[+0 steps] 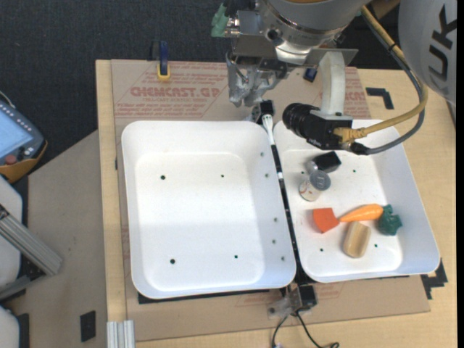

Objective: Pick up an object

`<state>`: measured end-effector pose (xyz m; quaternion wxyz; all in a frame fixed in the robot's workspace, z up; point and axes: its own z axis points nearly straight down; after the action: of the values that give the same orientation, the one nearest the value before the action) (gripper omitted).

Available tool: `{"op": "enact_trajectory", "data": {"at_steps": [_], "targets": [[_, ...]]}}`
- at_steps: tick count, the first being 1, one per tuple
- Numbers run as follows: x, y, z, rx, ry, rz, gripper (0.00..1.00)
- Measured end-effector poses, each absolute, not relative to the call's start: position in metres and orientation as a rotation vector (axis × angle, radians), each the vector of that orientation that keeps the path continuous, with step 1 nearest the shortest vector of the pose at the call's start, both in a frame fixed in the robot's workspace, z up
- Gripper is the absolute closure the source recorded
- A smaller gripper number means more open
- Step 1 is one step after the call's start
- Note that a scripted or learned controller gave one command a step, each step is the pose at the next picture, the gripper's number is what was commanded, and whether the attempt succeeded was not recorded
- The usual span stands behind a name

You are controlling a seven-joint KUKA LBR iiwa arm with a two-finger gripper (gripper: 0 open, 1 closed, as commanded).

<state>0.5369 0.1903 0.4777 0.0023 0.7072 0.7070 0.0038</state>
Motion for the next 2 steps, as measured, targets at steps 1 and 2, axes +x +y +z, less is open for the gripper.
{"op": "enact_trajectory", "data": {"at_steps": [1,2], "targets": [[0.516,0.205,0.445,2.221,2.226,-0.008,1.0],[0.477,0.18,0.39,2.227,2.222,-0.013,1.0]]}}
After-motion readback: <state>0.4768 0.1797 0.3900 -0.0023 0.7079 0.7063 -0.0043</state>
